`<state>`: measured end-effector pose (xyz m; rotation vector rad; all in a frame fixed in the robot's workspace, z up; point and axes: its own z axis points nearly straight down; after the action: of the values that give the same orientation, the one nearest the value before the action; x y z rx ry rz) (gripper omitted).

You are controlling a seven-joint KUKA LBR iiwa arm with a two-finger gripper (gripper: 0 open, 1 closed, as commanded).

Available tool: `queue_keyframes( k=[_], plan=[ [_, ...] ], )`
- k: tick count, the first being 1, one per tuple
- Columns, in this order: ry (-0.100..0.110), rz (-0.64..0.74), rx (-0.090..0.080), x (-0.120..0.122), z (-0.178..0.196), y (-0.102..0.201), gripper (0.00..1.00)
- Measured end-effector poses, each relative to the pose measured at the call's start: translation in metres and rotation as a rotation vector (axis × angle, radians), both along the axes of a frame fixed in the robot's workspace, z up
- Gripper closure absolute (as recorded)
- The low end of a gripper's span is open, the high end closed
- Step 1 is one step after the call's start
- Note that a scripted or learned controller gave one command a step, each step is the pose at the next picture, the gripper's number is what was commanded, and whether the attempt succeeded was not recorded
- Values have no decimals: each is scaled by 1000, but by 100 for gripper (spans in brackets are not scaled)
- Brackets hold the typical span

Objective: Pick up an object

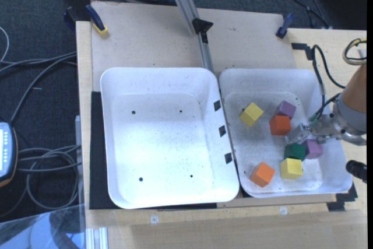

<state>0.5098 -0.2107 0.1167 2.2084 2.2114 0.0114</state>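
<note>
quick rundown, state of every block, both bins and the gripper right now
yellow block: loose on the right bin floor, alone
purple block: loose, touching the red block
red block: loose, beside the purple block
green block: loose, right by the gripper
pink block: partly hidden under the gripper
second yellow block: loose, against the green block
orange block: loose, tilted
right bin: holds all seven blocks
left bin: sitting flat
gripper: low among the blocks, grip unclear
</note>
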Motion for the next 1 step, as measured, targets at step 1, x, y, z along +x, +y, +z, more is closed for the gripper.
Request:
queue_keyframes(
  k=[1],
  plan=[
    [-4, 0, -3, 1, 10, -1, 100]
  ],
)
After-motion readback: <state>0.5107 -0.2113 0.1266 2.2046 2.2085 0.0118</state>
